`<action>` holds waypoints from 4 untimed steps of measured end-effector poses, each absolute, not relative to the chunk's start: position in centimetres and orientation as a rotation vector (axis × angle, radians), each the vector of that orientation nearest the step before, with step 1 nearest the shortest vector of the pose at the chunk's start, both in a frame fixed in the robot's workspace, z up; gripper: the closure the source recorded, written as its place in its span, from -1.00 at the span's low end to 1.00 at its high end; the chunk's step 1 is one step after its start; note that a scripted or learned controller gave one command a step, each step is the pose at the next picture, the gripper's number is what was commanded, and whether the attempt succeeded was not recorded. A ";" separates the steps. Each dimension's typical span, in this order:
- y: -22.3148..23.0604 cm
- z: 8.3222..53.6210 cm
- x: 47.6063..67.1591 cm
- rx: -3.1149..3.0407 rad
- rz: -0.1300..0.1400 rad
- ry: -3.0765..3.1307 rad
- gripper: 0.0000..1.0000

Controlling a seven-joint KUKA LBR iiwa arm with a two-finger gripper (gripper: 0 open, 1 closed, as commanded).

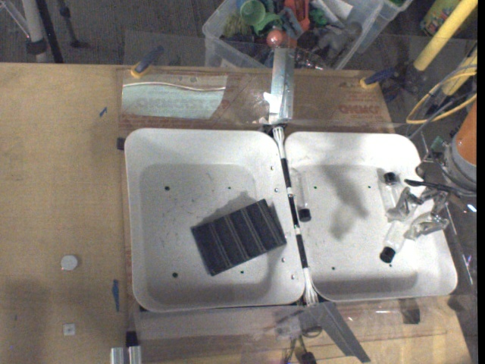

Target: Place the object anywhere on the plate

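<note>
Gripper (390, 218) over the right bin (356, 279), fingers spread and holding nothing.

The dark ridged plate (239, 236) lay flat in the left bin (151, 203). It looked stiff and light; its thin edges seemed best to pinch.

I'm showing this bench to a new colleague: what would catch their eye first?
Most likely the dark ribbed rectangular plate, lying askew in the left white bin. Next the gripper, reaching in over the right white bin near its right side. Behind the bins stands a clear plastic tub of colourful toys.
</note>
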State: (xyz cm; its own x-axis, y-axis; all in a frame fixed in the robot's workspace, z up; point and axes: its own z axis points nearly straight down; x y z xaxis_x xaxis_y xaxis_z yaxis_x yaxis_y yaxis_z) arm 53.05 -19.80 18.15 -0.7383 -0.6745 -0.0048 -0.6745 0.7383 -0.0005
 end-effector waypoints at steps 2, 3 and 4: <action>-2.5 18.5 50.5 -1.376 0.001 2.818 1.00; 4.0 18.5 50.2 -0.755 0.002 3.048 1.00; 11.7 19.4 53.2 -0.869 0.003 3.013 1.00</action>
State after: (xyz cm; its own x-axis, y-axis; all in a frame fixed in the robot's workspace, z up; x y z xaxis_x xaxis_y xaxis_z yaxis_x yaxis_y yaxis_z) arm 53.17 11.67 19.36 -0.8463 -0.5327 -0.0064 -0.5327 0.8463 -0.0001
